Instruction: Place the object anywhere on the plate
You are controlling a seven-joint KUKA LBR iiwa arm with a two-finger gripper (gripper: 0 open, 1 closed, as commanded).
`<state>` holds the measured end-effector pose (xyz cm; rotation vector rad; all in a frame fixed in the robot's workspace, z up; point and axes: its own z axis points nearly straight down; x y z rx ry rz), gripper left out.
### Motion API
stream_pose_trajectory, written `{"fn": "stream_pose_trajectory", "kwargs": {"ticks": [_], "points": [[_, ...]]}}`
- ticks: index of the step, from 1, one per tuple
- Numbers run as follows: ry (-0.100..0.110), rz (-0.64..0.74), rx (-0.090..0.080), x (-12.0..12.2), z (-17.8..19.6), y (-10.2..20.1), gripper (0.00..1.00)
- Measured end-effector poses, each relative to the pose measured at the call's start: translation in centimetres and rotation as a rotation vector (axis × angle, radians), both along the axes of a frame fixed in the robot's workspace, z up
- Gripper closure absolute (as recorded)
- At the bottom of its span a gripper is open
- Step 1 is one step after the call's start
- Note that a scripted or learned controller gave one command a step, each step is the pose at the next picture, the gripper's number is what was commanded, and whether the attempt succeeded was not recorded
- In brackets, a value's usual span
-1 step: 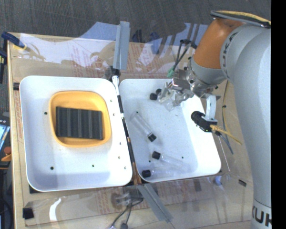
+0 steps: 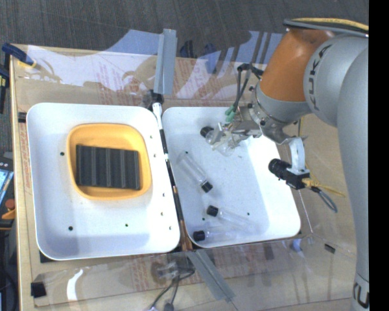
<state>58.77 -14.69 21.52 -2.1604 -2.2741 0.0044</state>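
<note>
Clear tube (image 2: 196, 172), black cap

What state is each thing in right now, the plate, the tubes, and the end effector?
Yellow plate: flat in the left bin, bearing a dark ribbed insert, no tube on it.
Middle tube: lying flat in the right bin, black cap on.
Front tubes: lying flat near the bin's front edge, capped.
Back tube: lying by the end effector.
End effector: low over the right bin's back; grip unclear.

two bins (image 2: 282, 222) – one plate (image 2: 84, 135) – three tubes (image 2: 194, 172)
</note>
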Motion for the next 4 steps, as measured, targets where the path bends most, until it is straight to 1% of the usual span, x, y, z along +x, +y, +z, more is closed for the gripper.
{"fn": "stream_pose_trajectory", "kwargs": {"ticks": [1,2,3,4], "points": [[-0.002,0.113,-0.001,2.8,1.8,4.4,1.00],[-0.001,0.354,0.001,3.2,-3.4,5.2,1.00],[-0.005,0.534,-0.001,1.9,2.0,8.0,1.00],[-0.002,0.781,0.002,1.0,-2.4,10.1,1.00]]}}
